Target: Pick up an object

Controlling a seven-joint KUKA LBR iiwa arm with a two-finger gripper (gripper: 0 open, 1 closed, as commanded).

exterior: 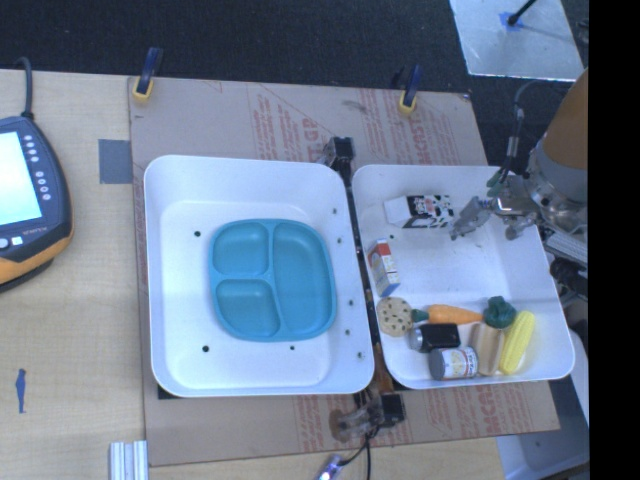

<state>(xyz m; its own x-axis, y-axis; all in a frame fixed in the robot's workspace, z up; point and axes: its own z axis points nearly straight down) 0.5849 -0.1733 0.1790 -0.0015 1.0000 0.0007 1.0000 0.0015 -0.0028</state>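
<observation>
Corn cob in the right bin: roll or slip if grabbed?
Likely rolls: the corn looks rounded and elongated. It lies against the bin wall and a neighbouring cylinder, so finger room seems tight. Probably a light, smooth plastic toy, so it may slip.

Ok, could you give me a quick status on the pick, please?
Gripper open, above right bin's far right corner, holding nothing. Nearest item: milk carton, to its left. Nothing in the way.
</observation>
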